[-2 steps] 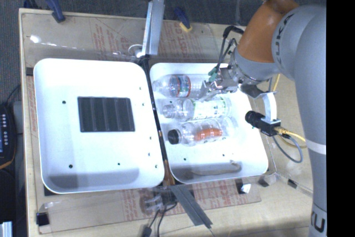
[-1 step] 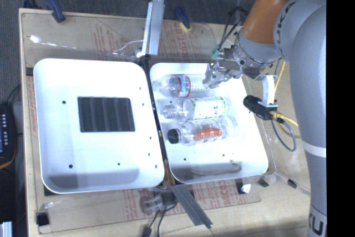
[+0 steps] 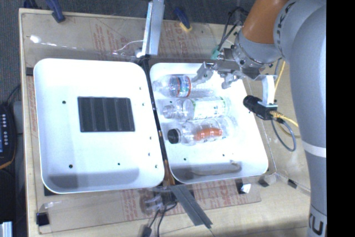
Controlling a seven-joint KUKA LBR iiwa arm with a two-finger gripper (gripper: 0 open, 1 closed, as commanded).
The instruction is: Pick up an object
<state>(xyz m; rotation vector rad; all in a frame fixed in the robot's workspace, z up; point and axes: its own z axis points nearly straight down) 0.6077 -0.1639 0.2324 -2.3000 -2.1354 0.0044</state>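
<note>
A slanted overhead view of a wooden bench (image 3: pixel 83 25) carrying two shallow white bins side by side; the left bin (image 3: pixel 55 158) has rounded corners and holds a dark ribbed rectangular panel (image 3: pixel 106 114) lying flat near its middle; the right bin (image 3: pixel 249 158) holds three clear plastic bottles lying on their sides, stacked one below another toward its left half; the top bottle (image 3: pixel 175 86) has a blue and red label and sits near the bin's upper edge; the middle bottle (image 3: pixel 201 109) has a pale label with green marks and lies just beneath it; the bottom bottle (image 3: pixel 197 133) has an orange label and a black cap pointing left, lying just below the middle one; the grey arm (image 3: pixel 302 64) with its orange band reaches in from the right, its wrist above the upper right part of the right bin; the gripper (image 3: pixel 216 77) hangs over the bin's upper edge, just right of the top bottle; its two fingers are spread apart with nothing between them; one finger (image 3: pixel 202 73) lies close beside the top bottle, though whether it touches cannot be told; a metal bar (image 3: pixel 152 28) stands between the bins at the far edge; blue clamps (image 3: pixel 55 7) grip the bench's far side; cables (image 3: pixel 284 127) trail near the arm on the right
</note>
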